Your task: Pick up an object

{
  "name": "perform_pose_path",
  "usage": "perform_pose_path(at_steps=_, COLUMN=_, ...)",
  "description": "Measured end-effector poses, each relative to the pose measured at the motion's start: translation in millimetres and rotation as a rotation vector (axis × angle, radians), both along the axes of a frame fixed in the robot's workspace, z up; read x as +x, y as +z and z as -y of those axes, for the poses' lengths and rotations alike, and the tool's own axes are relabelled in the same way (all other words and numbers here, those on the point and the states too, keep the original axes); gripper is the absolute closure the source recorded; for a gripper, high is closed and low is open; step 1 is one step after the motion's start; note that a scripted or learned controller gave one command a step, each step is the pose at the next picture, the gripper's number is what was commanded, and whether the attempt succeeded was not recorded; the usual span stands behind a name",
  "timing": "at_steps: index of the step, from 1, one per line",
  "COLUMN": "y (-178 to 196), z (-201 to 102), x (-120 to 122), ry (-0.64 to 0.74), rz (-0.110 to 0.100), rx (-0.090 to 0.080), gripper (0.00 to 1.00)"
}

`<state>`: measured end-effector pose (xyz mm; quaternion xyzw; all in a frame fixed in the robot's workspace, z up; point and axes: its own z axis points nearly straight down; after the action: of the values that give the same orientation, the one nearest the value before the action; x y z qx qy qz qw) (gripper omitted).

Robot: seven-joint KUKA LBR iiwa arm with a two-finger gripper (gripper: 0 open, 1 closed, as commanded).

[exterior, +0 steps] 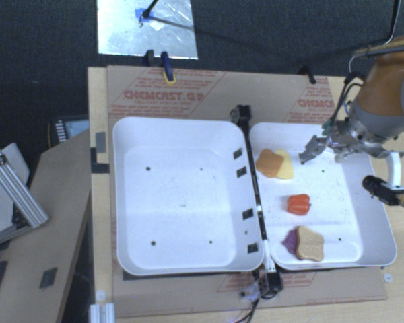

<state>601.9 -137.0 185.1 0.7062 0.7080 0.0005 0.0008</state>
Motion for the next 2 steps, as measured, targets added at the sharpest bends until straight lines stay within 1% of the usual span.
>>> perform_pose_path(at_steps=1, y=11.2, z=0.0, x=1.0, ry=0.002, rz=0.003, rx=0.000, gripper=1.00)
perform_pose_path(at_steps=2, y=113.2, z=-79.6, x=-15.7, ry=0.010, rz=0.011, rx=0.003, gripper=1.00)
